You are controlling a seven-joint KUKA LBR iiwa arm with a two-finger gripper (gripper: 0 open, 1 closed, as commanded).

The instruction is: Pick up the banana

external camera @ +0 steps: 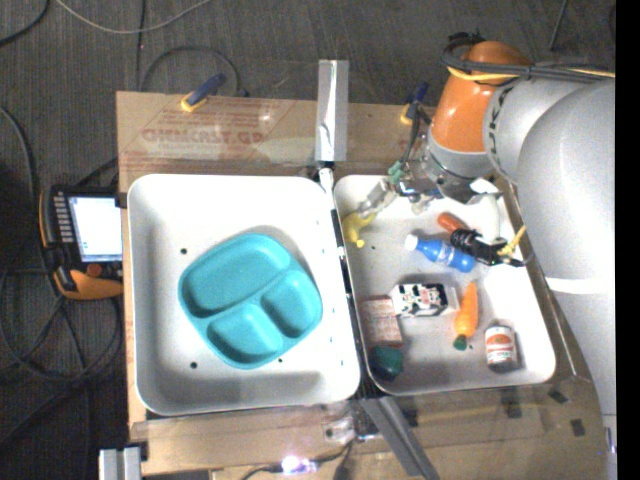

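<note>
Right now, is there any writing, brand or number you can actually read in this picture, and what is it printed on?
No text here can be read for certain.
Brown cardboard sheet behind the bins: faint reddish print, too washed out to read.
Small white jar with red label: label too small.
Black-and-white carton: markings blurred.
Handheld control pad's lit screen: glare, nothing legible.

Both bins (150, 268) are seen as smooth white plastic with a slight sheen. The tray (250, 298) is rendered in matt turquoise plastic. The bench (230, 133) is shown as bare brown board, dull. The arm (560, 168) is finished in glossy grey and orange. The floor (100, 28) is covered in rough dark carpet. The bottle (440, 252) looks like glossy blue plastic.
</note>
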